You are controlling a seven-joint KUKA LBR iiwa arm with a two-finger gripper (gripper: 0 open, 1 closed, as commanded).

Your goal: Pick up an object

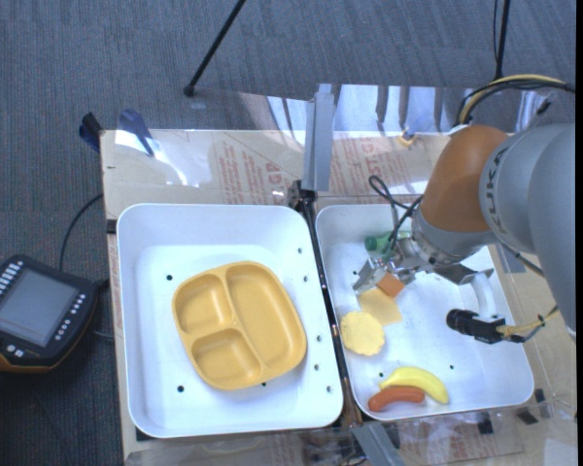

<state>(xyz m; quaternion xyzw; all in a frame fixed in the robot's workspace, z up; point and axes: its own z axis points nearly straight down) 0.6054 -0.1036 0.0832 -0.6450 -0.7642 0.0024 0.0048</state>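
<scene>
My gripper [381,276] is low in the right bin [505,382], near its left side. A small orange block [391,286] lies right at the gripper's tip, on a pale yellow wedge [381,307]. A green piece [377,243] sits just behind the gripper. In front of it lie a round yellow ridged piece [362,333], a banana [415,383] and a red sausage [395,398] near the bin's front edge.
The left bin [146,250] holds a yellow divided plate [238,324]. The grey arm with its orange band [462,192] reaches in over the right bin's back right. A pendant with a screen [29,309] lies on the floor at the left.
</scene>
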